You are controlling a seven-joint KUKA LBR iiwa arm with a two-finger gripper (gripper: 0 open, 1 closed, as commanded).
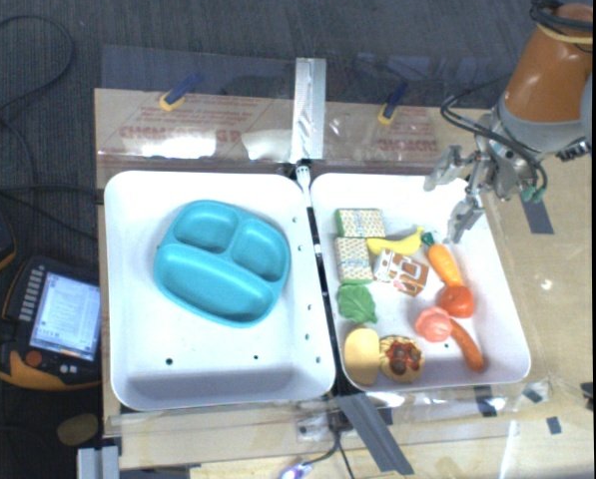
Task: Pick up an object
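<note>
Hovering above the right bin's [497,267] far corner, the gripper [467,208] looks spread and empty, I think, while the carrot [443,264] just below lies so tight against the banana [397,241] that fingers might snag both.

Two bins side by side on my bench.
The blue three-compartment plastic tray [223,260] lies in the left white bin [128,367]; small toy foods [397,287] crowd the right white bin [512,337].

One fixed camera above the bench, slanting down, both white bins [118,297] in view, arm [547,78] entering right
</note>
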